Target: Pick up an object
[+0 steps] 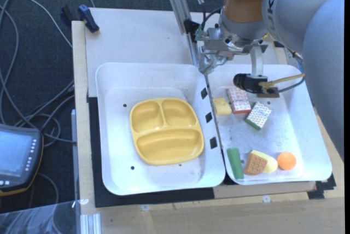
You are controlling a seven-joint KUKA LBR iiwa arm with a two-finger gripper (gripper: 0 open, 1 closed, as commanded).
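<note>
The tool hangs at the far left corner of the right bin, its opening impossible to tell; a yellow block and a red-and-white carton lie near

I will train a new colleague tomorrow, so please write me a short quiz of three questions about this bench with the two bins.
1. True or false: the yellow plate lies in the bin on the view's left.
2. Which lies nearest the orange ball? A) the green cylinder B) the waffle-patterned piece C) the red and white box
3. How many compartments does the plate have?
Key: 1 true; 2 B; 3 three.
</note>
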